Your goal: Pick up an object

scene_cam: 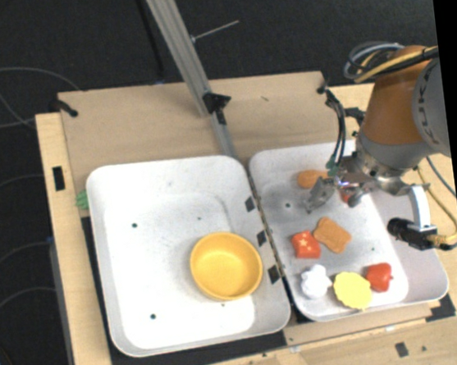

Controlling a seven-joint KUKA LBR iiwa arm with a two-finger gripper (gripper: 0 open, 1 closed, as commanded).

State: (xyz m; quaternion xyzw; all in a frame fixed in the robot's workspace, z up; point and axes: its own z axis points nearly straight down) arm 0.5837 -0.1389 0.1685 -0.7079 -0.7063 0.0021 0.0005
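My gripper [331, 193] hangs over the back part of the right bin [407, 292], open, its dark fingers [314, 199] spread apart with only bin floor showing between them. An orange lump [308, 178] lies just behind the left finger. A small red bit [351, 196] shows at the right finger; I cannot tell whether it is an object or part of the gripper. In front of the gripper lie a tan slice [332, 235] and a red block [306, 245]. Nearer the front edge are a white lump [313, 281], a yellow disc [352, 289] and a red piece [379, 276].
The left bin [132, 206] holds a yellow bowl [225, 265] near its right wall. A grey metal pole [188, 58] slants up from between the bins at the back. Black clips [262, 239] sit on the divide between the bins.
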